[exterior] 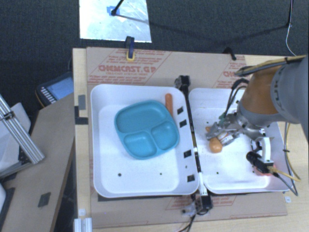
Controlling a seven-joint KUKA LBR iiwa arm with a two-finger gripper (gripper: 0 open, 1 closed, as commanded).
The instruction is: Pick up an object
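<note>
My gripper is low in the right bin, reaching in from the right. A small orange rounded object lies on the bin floor right beneath its fingertips, touching or nearly touching them. I cannot tell whether it sits between the fingers. A thin orange stick-like object lies in the left bin, at the top right edge of a blue divided plate.
A black clip divider runs between the two bins. The grey arm with its orange band covers the right bin's upper right. Cables trail off the bench's right side. A small red item shows near the right bin's lower right.
</note>
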